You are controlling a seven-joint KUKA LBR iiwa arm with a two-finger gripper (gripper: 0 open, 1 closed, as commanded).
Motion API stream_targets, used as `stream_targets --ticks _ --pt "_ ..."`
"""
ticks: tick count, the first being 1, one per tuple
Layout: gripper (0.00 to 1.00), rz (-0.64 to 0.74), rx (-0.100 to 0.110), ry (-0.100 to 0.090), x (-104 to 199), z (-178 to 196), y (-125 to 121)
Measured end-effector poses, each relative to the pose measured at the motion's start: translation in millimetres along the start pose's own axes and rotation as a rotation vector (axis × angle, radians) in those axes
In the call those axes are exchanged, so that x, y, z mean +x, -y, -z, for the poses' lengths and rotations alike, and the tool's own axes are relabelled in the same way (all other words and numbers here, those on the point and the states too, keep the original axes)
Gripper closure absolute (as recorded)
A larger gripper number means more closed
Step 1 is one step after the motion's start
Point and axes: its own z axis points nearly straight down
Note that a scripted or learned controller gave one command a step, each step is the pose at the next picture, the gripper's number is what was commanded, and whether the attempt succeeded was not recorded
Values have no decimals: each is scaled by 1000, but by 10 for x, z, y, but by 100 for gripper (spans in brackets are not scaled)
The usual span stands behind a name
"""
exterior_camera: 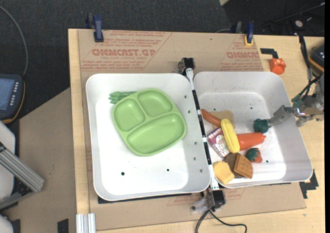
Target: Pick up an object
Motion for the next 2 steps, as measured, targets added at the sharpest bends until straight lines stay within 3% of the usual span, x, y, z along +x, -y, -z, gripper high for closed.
stream_targets --ticks 1,2 --pt "0 4 2 -10 -73 -1198 -220" --pt "0 3 2 -3 280 -1167 -213"
